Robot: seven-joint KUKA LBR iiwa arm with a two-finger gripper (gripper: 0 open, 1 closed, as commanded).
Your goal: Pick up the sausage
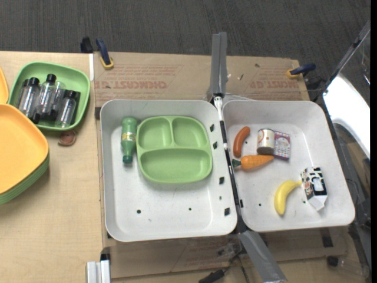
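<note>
the sausage (241, 141) lies in the right bin (330, 158), just above the carrot (257, 161).

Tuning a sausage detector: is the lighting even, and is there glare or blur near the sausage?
Camera view: lighting soft and even, shadows faint; sausage sharp against the right bin, no glare on it; a blown-out white patch glares at the right edge beyond the bin.

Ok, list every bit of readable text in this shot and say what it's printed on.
Red print on the cardboard sheet behind the bins: appears upside down, too blurred to read reliably.
Label on the small box: too small to read.
Black-and-white carton: print unreadable.
Green bottle: label unreadable.
</note>
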